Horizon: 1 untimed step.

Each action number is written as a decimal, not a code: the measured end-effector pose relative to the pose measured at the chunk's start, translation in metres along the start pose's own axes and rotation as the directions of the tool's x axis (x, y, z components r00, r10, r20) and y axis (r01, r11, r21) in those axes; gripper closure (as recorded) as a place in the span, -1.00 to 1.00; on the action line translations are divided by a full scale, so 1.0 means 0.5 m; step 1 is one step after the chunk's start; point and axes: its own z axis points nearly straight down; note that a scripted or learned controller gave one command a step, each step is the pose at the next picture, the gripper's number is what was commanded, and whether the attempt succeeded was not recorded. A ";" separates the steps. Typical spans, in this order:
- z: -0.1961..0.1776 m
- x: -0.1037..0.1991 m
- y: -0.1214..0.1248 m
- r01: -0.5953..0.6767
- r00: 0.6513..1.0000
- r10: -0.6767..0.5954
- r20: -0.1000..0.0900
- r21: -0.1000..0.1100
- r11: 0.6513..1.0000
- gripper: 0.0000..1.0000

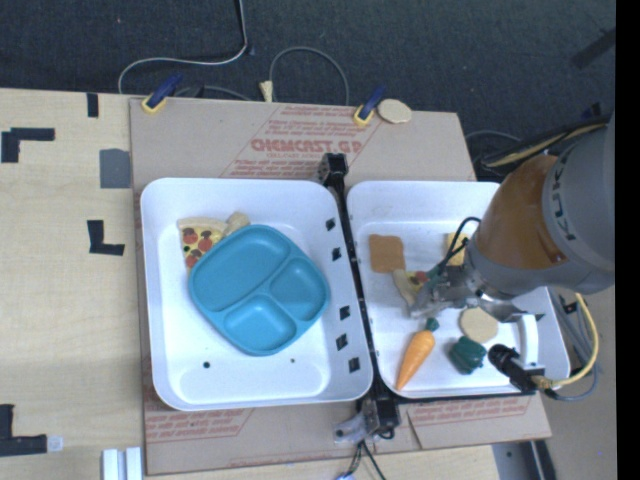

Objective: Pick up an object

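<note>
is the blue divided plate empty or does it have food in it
Empty: the blue three-compartment plastic plate shows bare compartments; the toy pizza slice lies beside it, partly under its rim.

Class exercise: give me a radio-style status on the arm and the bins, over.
Gripper low in right bin, fingers unclear. Nothing seen held. Carrot, brown slice, green piece close by. Blue tray covers pizza slice in left bin.

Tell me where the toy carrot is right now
The toy carrot lies in the right bin, near its front edge, pointing toward the divider. A dark green piece sits just to its right, and the gripper is above it.
</note>
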 end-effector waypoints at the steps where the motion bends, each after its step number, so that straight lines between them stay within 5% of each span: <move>1: 0.001 0.000 -0.001 0.000 1.000 0.000 0.000 0.001 1.000 -1.00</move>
